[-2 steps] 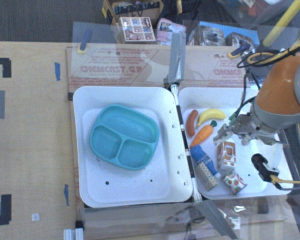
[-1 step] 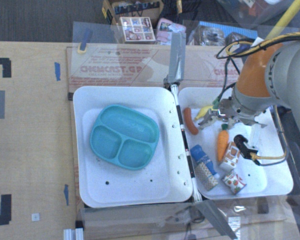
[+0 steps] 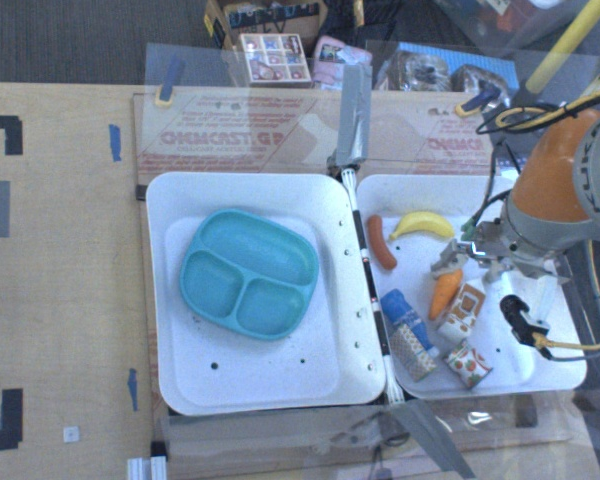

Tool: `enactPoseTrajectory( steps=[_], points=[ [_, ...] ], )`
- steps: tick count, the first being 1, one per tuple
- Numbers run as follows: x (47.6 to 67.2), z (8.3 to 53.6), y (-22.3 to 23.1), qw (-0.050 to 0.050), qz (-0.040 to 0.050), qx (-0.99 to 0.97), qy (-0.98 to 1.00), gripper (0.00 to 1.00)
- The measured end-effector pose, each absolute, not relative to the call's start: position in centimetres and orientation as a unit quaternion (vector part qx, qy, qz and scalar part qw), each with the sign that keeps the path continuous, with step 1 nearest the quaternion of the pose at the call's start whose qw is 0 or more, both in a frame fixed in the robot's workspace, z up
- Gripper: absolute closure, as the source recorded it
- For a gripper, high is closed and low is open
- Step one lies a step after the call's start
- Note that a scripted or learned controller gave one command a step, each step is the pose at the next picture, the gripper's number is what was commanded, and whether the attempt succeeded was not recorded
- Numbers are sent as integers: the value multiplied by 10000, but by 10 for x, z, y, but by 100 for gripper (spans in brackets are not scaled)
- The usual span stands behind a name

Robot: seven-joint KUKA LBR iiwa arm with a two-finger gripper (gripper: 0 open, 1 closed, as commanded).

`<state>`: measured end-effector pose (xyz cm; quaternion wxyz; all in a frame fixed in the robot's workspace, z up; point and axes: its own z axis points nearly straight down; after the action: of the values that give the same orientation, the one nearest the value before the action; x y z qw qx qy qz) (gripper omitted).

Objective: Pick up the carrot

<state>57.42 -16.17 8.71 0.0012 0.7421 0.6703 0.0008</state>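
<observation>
The orange carrot [image 3: 445, 295] lies in the right bin [image 3: 560, 368], near its middle, pointing up and to the right. My gripper [image 3: 473, 263] hangs just above the carrot's upper end, with its metal fingers [image 3: 448, 261] spread apart on either side. It is open, and the carrot is below the fingers, not between them. The grey arm with its orange band comes in from the right and covers the bin's right side.
Close to the carrot are a small carton [image 3: 464, 310], a blue bottle [image 3: 403, 313], a red can [image 3: 470, 365], a banana [image 3: 423, 226] and a red sausage [image 3: 382, 243]. A teal divided plate [image 3: 248, 273] sits in the left bin [image 3: 180, 368].
</observation>
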Motion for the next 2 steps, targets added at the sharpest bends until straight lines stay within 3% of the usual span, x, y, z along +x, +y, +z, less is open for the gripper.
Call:
enactPoseTrajectory(
  steps=[1, 2],
  points=[
    [576, 98, -162, 29, 25, 7428, 6695, 100],
    [603, 131, -122, 3, 0, 7457, 6663, 100]
  ],
)
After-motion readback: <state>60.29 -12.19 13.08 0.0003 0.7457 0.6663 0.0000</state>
